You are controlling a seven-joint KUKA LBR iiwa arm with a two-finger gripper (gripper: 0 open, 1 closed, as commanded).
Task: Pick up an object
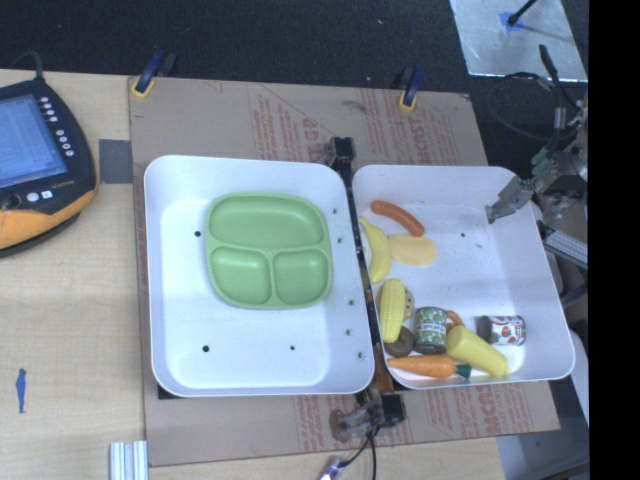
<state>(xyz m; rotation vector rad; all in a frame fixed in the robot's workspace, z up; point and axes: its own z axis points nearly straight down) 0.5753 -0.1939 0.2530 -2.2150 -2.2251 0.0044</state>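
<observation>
The right bin (520,268) holds several toy foods. A red sausage (398,218) lies near its back left, with a banana (376,250) and a pale yellow slice (414,251) just in front of it. Along the front sit a corn cob (392,306), a green can (432,328), a red-labelled can (503,329), a yellow squash (476,352) and a carrot (425,367). My gripper (504,202) hangs over the bin's back right corner, well apart from all of them, with nothing visibly in it.
The left bin (170,268) holds a green divided plate (269,249). A teach pendant (35,163) lies on the bench at far left. Blue clamps (408,83) pin the cardboard sheet at the back. Cables and arm parts (560,168) crowd the right edge.
</observation>
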